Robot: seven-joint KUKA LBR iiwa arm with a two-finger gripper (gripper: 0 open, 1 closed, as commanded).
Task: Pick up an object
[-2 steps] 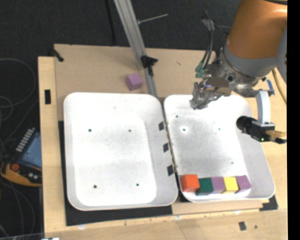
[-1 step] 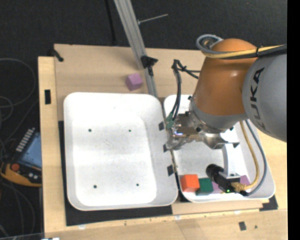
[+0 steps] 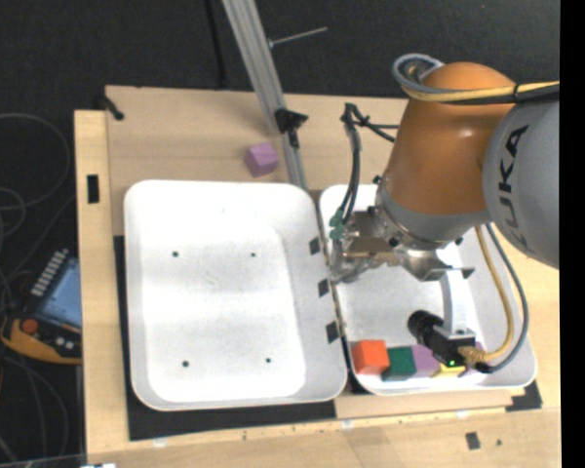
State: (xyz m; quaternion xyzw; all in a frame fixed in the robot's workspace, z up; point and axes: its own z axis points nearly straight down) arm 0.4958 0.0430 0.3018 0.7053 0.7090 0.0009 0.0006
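The KUKA arm (image 3: 448, 154) covers much of the right bin (image 3: 497, 376); its gripper (image 3: 356, 252) sits over that bin's left wall, grip state impossible to tell. 2 white bins rest on a wooden bench (image 3: 185, 130) above dark floor. An orange block (image 3: 371, 356), green block (image 3: 401, 362) and purple block (image 3: 424, 361) line the right bin's near wall. A lilac cube (image 3: 261, 159) lies on the bench behind the left bin (image 3: 219, 291).

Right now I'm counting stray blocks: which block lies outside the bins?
The purple block on the bare bench behind the left bin; the orange and green blocks sit inside the right bin.
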